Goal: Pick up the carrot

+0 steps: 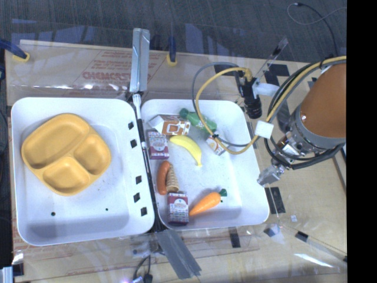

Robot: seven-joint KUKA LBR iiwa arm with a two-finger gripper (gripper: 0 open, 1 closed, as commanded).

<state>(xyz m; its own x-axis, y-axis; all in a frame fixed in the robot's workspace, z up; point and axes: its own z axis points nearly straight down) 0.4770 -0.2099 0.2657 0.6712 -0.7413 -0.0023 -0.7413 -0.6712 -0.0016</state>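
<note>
The carrot [205, 203] is orange with a small green top and lies on its side in the front right part of the right bin [250, 208]. The arm's orange band [330, 102] hangs over the bench just right of that bin. Below the band, the gripper [273, 175] sits outside the bin's right rim, to the right of the carrot and a little farther back. It is well apart from the carrot, and nothing shows in its grasp.
The right bin also holds a banana [187, 148], a green item [198, 120], an orange-and-white carton [174, 126], two small maroon boxes [158, 144] [178, 209] and a sausage [163, 177]. A yellow divided plate [66, 152] lies in the left bin [35, 229]. Yellow cables [203, 90] loop over the right bin's back.
</note>
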